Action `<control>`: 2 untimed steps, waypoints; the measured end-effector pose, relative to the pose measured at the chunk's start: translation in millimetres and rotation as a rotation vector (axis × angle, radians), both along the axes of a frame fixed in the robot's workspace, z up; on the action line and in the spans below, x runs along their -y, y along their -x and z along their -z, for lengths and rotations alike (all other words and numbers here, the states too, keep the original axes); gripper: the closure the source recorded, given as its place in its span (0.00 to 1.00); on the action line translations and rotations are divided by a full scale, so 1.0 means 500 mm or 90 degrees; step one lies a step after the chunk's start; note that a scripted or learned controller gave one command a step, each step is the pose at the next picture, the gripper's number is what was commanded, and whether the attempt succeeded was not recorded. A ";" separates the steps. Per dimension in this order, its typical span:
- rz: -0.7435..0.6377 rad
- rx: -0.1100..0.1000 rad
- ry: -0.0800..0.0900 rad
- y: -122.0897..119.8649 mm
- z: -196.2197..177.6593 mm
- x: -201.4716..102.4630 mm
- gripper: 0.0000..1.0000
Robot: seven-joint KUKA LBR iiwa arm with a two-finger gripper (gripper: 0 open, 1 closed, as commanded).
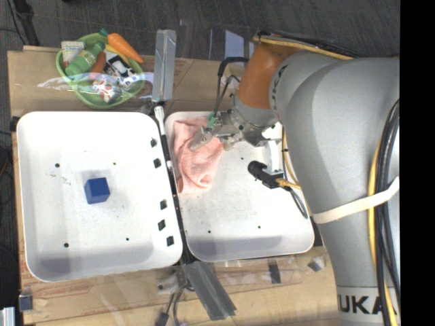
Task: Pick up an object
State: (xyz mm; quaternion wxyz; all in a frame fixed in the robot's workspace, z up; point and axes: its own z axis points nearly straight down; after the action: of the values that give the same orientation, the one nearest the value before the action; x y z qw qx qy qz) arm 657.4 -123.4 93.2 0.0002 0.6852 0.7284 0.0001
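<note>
A crumpled pink cloth (194,158) lies at the far left of the right bin (238,236). My gripper (204,138) is down on the cloth's upper right part, its tip pressed into the folds. The arm reaches in from the right above the bin's far edge. A blue cube (97,189) rests alone on the floor of the left bin (88,257).
A green bowl (102,70) heaped with toy food and small items stands behind the left bin. A grey divider with black clips (165,195) runs between the two bins. The big grey arm covers the right bin's right side.
</note>
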 end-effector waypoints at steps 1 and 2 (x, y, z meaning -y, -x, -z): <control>-0.130 0.002 0.001 -0.001 -0.003 0.069 0.00; -0.134 0.002 0.001 -0.003 -0.023 0.066 1.00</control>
State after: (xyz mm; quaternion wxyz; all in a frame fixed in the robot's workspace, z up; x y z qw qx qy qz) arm 658.8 -156.2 104.8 0.0018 0.6047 0.7965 0.0007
